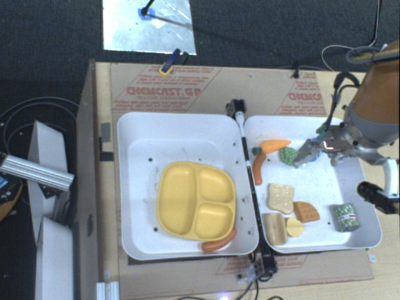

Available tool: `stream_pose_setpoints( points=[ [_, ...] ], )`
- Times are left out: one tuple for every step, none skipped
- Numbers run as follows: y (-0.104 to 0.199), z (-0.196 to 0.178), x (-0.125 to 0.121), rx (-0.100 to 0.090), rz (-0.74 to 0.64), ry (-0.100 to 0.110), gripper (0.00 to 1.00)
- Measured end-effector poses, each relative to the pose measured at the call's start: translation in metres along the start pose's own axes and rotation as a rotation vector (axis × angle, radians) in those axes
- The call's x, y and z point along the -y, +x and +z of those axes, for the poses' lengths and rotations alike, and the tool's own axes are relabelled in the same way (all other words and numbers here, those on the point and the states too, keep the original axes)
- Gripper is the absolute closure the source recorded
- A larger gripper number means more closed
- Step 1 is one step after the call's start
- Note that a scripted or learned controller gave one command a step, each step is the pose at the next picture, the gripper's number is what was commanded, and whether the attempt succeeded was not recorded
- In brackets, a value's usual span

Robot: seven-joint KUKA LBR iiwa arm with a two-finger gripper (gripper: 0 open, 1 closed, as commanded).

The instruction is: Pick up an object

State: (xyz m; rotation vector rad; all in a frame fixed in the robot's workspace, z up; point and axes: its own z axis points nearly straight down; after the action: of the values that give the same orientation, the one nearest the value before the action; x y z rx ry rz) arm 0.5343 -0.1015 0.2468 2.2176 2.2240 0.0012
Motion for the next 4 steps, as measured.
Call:
stream_pose_setpoints(
  points=[
    [0.007, 0.162, -0.048, 0.001, 0.001, -0.001, 0.00],
    [0.014, 0.162, -0.106, 0.002, 0.000, -0.001, 0.00],
    [0.007, 0.164, -0.128, 0.006, -0.002, 0.031, 0.00],
    [0.001, 0.165, -0.128, -0.006, -0.002, 0.031, 0.00]
  ],
)
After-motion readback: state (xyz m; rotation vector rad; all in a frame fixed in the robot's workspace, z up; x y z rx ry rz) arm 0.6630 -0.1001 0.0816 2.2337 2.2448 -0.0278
